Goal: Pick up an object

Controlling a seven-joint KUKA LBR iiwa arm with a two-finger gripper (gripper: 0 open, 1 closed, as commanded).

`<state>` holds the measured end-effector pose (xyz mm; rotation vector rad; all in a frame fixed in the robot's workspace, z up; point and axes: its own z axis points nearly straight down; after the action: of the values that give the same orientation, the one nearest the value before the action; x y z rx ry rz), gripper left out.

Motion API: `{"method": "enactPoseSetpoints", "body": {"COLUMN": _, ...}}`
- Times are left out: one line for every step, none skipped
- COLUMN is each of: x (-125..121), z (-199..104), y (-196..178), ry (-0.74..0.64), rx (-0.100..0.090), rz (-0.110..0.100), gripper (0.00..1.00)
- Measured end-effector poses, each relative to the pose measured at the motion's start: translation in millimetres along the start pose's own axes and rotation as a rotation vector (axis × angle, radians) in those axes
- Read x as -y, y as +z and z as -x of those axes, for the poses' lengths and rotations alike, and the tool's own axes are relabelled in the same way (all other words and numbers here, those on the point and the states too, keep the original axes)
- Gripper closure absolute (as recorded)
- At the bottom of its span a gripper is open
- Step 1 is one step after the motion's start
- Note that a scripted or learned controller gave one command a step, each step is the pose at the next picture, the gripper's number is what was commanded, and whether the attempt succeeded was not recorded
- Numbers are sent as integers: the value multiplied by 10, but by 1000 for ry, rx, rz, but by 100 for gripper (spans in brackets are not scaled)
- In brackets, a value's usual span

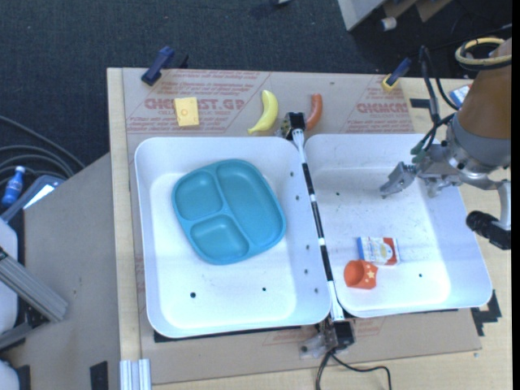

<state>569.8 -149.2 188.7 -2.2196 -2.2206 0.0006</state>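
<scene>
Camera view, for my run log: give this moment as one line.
pincer: above right bin, holding nothing | orange toy, small carton: in right bin | blue plate: left bin

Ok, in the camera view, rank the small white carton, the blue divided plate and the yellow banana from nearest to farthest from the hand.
1. Small white carton with red and blue print: right bin, just in front of the hand.
2. Yellow banana: on the board behind the bins.
3. Blue divided plastic plate: left bin.
Banana and plate are nearly level; that order is tentative.
</scene>
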Motion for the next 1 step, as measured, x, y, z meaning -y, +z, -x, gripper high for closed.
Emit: {"method": "enactPoseSetpoints", "body": {"x": 466, "z": -184, "y": 1016, "ry": 1, "rx": 1, "rz": 0, "gripper": 0}}
